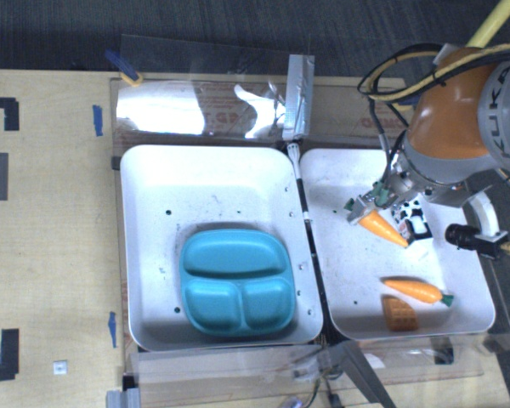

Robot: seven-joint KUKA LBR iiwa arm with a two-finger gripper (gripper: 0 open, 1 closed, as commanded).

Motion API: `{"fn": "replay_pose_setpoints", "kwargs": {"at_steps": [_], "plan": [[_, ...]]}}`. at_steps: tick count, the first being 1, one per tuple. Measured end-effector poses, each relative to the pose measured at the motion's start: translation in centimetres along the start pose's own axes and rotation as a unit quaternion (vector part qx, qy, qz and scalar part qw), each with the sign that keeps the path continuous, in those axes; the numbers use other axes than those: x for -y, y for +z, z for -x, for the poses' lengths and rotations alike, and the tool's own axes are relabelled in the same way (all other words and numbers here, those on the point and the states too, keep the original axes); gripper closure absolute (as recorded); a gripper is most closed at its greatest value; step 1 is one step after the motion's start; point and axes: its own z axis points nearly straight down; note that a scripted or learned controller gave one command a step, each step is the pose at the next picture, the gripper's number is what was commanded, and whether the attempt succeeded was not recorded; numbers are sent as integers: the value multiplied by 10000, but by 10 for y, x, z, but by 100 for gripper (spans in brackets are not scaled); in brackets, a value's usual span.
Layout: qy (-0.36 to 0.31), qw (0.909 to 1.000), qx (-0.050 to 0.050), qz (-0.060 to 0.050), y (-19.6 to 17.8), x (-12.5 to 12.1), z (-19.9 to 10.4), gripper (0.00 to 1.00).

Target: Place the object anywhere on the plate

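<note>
- Blue plate [236, 283] with three compartments, lying flat in the left bin [144, 228], toward that bin's near edge — nothing on it.
- Right bin [340, 300] touching the left one along the wall on the plate's right.
- End effector [376, 199] down inside the right bin, well to the right of the plate and a little farther back than it.
- Cannot tell whether open, closed or gripping: tip too small and cluttered to read.
- Upper carrot [384, 227] directly beneath and just beside the end effector, tilted, green end pointing back toward the plate's side, orange tip pointing away from it; in contact or not with the end effector — unclear.
- Small black-and-white patterned piece [414, 219] just beyond the upper carrot, on its side away from the plate; what it is cannot be made out.
- Lower carrot [416, 291] lying level with the plate's middle, well to its right, green end pointing away from the plate.
- Brown block [400, 314] just beside the lower carrot, level with the plate's near rim.
- Orange band [450, 117] of the arm above the end effector, far right of the plate and behind it.
- Shiny clear sheet [204, 109] on the bench [42, 253] behind the plate, past the left bin's far wall.
</note>
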Motion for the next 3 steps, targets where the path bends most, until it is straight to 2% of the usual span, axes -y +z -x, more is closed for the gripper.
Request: {"fn": "replay_pose_setpoints", "kwargs": {"at_steps": [1,2,3], "plan": [[-334,9994,-12,-16,0,-27,-63,100],[-1078,9942,-17,-27,0,-10,-135,100],[-1070,9943,-14,-26,0,-10,-134,0]]}}
